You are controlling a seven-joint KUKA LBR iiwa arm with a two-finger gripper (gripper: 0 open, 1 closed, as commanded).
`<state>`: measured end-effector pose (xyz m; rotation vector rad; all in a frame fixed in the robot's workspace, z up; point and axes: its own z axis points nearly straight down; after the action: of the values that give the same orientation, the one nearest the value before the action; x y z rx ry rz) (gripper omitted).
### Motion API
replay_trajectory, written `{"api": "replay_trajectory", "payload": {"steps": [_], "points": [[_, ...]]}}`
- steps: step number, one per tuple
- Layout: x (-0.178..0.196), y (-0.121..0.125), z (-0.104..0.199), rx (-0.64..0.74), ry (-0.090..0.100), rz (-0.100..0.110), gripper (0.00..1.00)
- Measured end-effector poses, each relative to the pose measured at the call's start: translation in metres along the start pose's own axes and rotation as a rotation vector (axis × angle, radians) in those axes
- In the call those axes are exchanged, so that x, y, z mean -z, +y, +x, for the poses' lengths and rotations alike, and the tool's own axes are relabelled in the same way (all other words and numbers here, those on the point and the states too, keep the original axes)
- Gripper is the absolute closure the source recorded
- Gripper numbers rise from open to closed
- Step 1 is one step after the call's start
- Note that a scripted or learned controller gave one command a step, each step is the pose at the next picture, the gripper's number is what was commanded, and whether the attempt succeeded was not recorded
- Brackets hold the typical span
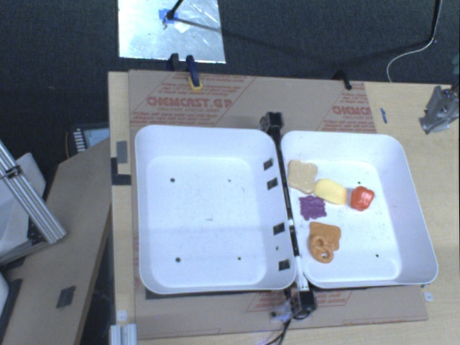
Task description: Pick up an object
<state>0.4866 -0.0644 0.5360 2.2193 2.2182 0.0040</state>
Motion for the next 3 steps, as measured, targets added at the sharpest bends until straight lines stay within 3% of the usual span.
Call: {"api": "replay_trajectory", "payload": {"steps": [1,3], "points": [[-0.001,-0.001,-0.117,-0.009,-0.004,0.0,1.0],[-0.001,0.0,-0.142,0.001,-0.002,0.0,1.0]]}}
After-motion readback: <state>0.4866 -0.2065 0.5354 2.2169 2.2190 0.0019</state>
